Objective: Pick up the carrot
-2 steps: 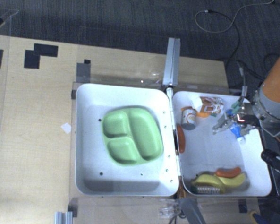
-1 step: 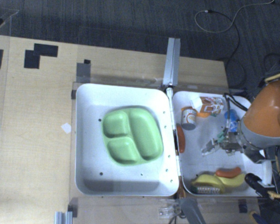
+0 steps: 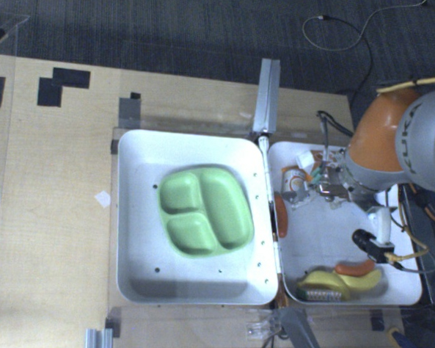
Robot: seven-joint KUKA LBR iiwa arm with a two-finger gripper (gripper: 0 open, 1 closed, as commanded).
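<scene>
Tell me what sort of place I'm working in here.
Probably a robotics lab test bench: two white bins on a wood-topped bench, toy food like a banana, and loose cable on carpet.

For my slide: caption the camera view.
Arm's gripper hovers in the right bin near the carrot; green tray sits in the left bin.

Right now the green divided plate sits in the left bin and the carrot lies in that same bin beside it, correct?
Not quite. The green divided plate does sit in the left bin, but the carrot lies in the right bin, along its left wall next to the divider. The camera view shows this.
</scene>
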